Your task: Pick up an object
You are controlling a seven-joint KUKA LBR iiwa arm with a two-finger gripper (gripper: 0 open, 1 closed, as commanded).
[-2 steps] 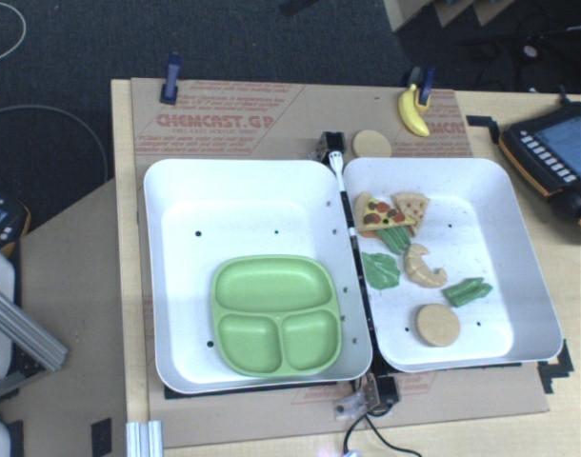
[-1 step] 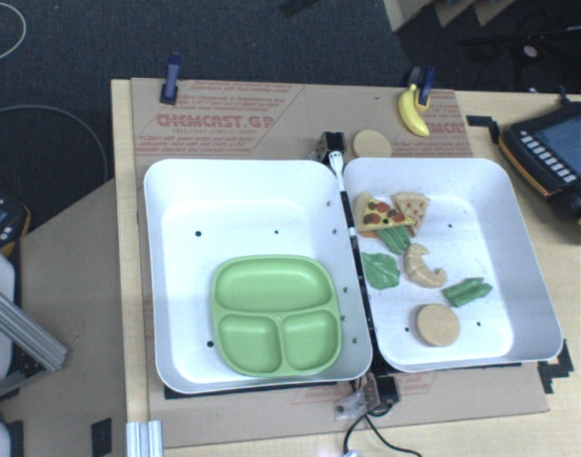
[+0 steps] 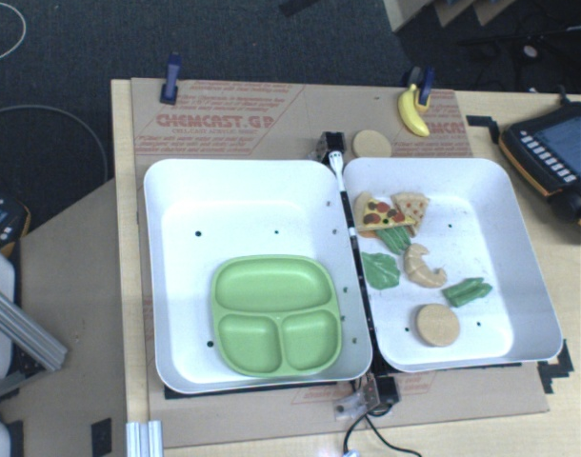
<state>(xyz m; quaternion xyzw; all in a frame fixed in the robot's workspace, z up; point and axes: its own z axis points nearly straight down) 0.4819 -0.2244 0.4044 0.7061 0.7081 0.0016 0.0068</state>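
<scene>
The right bin [image 3: 519, 255] holds several toy foods. A pizza slice [image 3: 382, 214] lies near its upper left with a cracker-like wedge [image 3: 411, 206] beside it. A green leaf [image 3: 381, 270] and a darker green piece [image 3: 395, 239] lie below that. A tan curved piece [image 3: 426, 269] sits in the middle, a green bean pod [image 3: 467, 292] to its right, and a round tan cookie [image 3: 436, 325] near the front. The left bin [image 3: 176, 246] carries a green three-compartment tray [image 3: 275, 314].
A toy banana [image 3: 413, 113] and a tan disc [image 3: 371, 144] rest on the cardboard behind the bins. A blue clamp [image 3: 170, 79] grips the bench's back left. A handheld pendant [image 3: 552, 152] lies at the far right. Cables hang at the front edge.
</scene>
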